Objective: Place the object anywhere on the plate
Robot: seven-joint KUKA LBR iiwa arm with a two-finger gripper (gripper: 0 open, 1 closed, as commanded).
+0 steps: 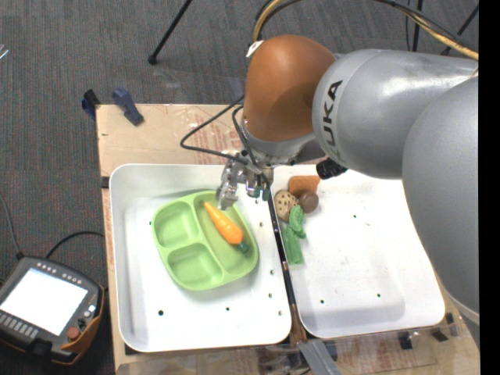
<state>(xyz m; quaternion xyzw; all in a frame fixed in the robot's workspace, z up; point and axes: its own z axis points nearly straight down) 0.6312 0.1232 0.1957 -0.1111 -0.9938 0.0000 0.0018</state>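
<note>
A green sectioned plate [190, 266] lies in the left white bin [133, 287]. An orange toy carrot [223, 223] rests in the plate's long right-hand section, its green tip pointing toward the front right. My gripper [231, 191] hangs just above the carrot's far end, at the plate's back edge. Its fingers look slightly parted and nothing sits between them.
In the right bin [367, 272], near its left wall, lie a spotted cookie [284, 203], a brown round piece [308, 201], an orange-brown wedge [303, 183] and a green pea pod [294, 235]. A tablet [43, 303] sits on the floor at the lower left.
</note>
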